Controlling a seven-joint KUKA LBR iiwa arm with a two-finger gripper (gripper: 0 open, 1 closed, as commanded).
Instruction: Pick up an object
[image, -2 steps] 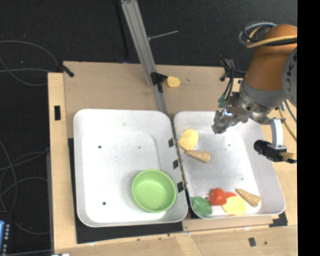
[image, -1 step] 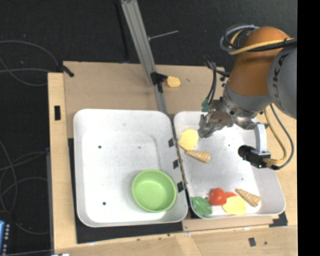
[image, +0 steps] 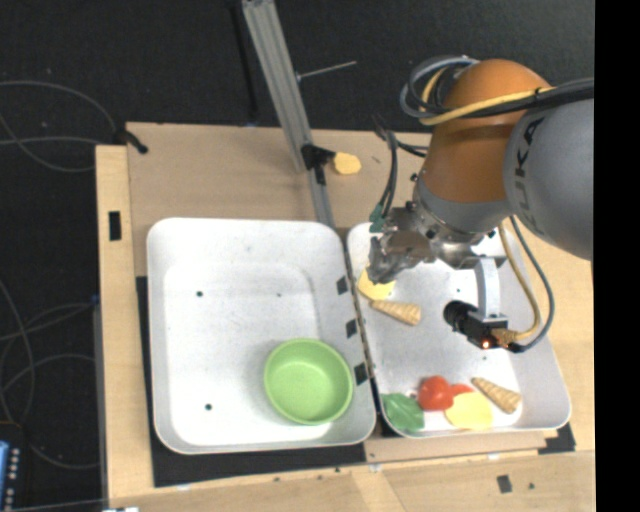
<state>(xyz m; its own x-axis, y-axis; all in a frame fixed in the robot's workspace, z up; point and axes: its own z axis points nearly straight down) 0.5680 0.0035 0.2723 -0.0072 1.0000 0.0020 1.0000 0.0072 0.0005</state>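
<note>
Reaching into the right bin (image: 520, 330), my gripper (image: 384, 268) sits right over the yellow piece (image: 377, 290) by that bin's left wall; I cannot tell its state. I judge this the grasp approach; next, a confirmed hold, then lifting.

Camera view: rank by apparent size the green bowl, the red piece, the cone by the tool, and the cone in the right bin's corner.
1. Green bowl, clearly largest.
2. The two cones, one by the tool and one in the corner: they look alike, so no ranking between them.
3. Red piece, about the cones' size but partly hidden, so its place is unsure.
</note>
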